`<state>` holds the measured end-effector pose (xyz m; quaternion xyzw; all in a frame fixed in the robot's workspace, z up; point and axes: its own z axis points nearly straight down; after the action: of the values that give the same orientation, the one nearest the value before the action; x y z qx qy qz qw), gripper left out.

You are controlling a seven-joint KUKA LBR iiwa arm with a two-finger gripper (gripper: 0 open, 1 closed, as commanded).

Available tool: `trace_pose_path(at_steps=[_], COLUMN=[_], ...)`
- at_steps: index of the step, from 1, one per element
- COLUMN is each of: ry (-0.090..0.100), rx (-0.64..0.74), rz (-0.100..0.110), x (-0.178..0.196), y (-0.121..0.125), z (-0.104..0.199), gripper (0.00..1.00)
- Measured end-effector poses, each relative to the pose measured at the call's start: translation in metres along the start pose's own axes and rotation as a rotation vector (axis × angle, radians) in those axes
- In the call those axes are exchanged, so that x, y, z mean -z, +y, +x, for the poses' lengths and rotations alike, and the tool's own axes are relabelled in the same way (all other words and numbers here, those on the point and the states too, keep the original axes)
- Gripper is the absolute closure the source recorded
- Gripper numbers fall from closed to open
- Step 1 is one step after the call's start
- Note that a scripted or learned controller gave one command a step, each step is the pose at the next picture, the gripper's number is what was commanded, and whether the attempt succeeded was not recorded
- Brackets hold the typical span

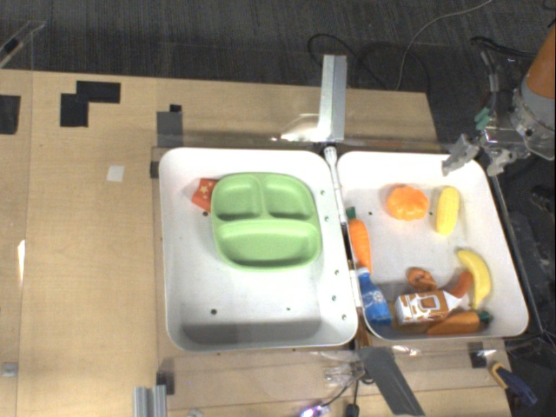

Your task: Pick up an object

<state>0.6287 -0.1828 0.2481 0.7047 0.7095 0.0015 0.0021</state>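
1 fingers [476,153] pair at right bin's [508,233] far corner, grip state unclear; lemon [446,210] just below.

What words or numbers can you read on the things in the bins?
None can be read.
Brown carton: it has a white patch with marks, too blurred to read.
Blue bottle: pale label, too small to read.
Red packet by the green tray: a yellow mark, not readable.
The fruit bears no text.
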Motion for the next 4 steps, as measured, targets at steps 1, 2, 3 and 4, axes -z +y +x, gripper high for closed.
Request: trace_pose_path(at_steps=[1, 2, 3, 4], ry=[-0.005, -0.001, -0.004, 0.001], rx=[0.049, 0.076, 0.08, 0.069], rz=[-0.016, -0.003, -0.012, -0.003], x=[-0.122, -0.16, -0.147, -0.035], y=[0.016, 0.005, 0.008, -0.021], z=[-0.001, -0.022, -0.021, 0.088], gripper=[0.0, 0.0, 1.0, 1.0])
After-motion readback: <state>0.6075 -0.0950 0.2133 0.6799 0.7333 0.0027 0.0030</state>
